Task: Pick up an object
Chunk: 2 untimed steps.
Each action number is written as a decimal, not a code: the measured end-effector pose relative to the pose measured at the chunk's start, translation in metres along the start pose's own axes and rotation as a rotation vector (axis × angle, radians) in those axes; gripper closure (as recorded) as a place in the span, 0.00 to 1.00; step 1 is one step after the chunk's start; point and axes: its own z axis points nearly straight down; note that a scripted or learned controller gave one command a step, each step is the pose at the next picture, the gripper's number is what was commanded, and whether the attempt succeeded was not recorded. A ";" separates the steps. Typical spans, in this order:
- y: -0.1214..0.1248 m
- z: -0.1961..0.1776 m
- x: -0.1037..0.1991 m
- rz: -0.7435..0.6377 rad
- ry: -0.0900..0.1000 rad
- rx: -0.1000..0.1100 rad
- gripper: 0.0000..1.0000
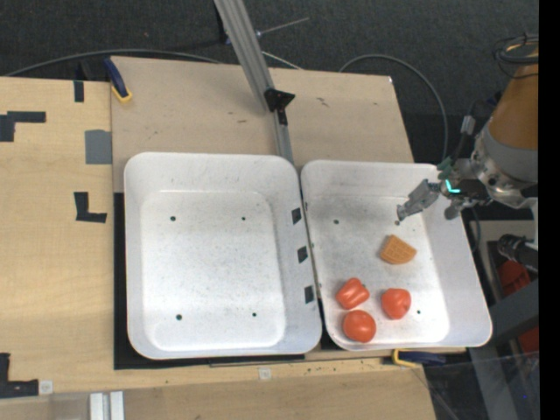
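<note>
Approach step: gripper (408,210) hovers right of centre over right bin (455,261), finger state indiscernible, nothing held. Orange wedge (397,251) just below, three red pieces (353,294) lower. Next: descend, align.

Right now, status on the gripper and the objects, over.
Gripper above right bin, nothing between fingers. Orange wedge just below it, untouched. Three red pieces near front. Path clear.
</note>
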 end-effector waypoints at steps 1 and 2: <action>0.001 -0.002 0.000 -0.001 -0.001 -0.004 0.00; -0.001 0.062 -0.001 0.000 0.000 0.003 0.00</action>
